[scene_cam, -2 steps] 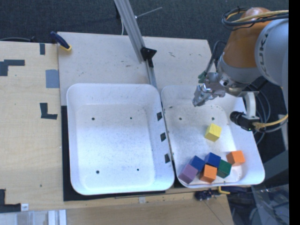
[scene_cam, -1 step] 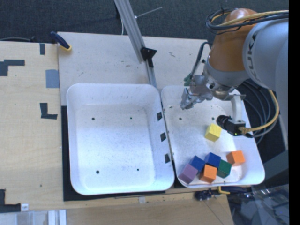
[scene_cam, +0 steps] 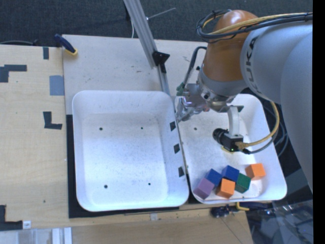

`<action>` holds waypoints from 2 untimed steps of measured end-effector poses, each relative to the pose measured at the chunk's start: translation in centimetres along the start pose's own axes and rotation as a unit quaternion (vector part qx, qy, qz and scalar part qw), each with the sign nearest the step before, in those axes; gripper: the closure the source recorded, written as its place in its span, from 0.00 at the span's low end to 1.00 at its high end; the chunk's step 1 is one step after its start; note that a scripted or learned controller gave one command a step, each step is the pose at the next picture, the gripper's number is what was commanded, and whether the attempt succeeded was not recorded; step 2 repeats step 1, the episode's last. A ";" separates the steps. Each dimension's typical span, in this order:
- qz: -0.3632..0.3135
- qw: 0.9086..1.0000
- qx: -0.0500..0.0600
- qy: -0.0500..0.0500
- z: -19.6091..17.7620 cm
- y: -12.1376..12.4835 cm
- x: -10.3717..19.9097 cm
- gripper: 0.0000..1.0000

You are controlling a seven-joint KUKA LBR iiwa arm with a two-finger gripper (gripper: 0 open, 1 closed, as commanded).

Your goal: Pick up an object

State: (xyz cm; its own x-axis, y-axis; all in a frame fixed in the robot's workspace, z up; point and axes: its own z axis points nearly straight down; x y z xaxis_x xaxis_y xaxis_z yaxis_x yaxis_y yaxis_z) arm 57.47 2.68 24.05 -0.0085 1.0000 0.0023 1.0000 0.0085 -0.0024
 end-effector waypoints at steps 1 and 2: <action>0.001 1.000 0.001 -0.001 1.3 -1.7 4.9 1.00; 0.001 1.000 0.001 -0.001 1.3 -1.7 4.9 1.00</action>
